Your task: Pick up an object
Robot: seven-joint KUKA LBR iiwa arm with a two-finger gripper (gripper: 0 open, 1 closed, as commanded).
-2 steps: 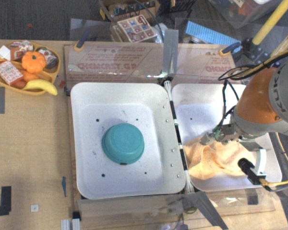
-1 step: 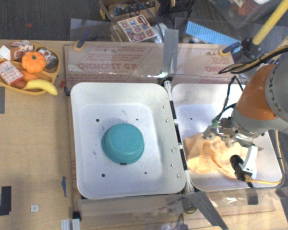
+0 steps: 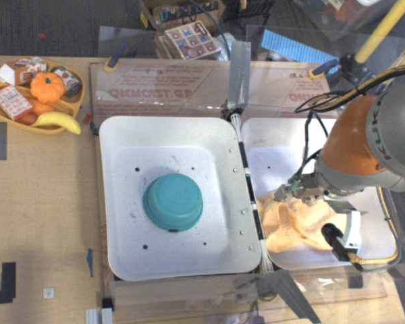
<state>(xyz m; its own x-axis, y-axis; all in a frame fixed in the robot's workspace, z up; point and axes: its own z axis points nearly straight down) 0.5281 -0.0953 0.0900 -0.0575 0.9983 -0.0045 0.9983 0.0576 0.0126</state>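
Note:
A teal bowl [image 3: 173, 202] lies upside down in the middle of the left white bin [image 3: 121, 140]. A crumpled pale orange cloth [image 3: 290, 227] lies in the front part of the right white bin [image 3: 270, 147], against its left wall. My gripper [image 3: 298, 189] hangs low over the right bin, right at the cloth's upper edge. The grey wrist and orange band of the arm cover the gripper from above, and the cloth's top fold runs up under it.
A yellow dish [image 3: 34, 100] with toy fruit, a banana and small boxes sits on the bench at the far left. Clear plastic panels and clutter stand behind the bins. A metal divider [image 3: 246, 181] separates the two bins.

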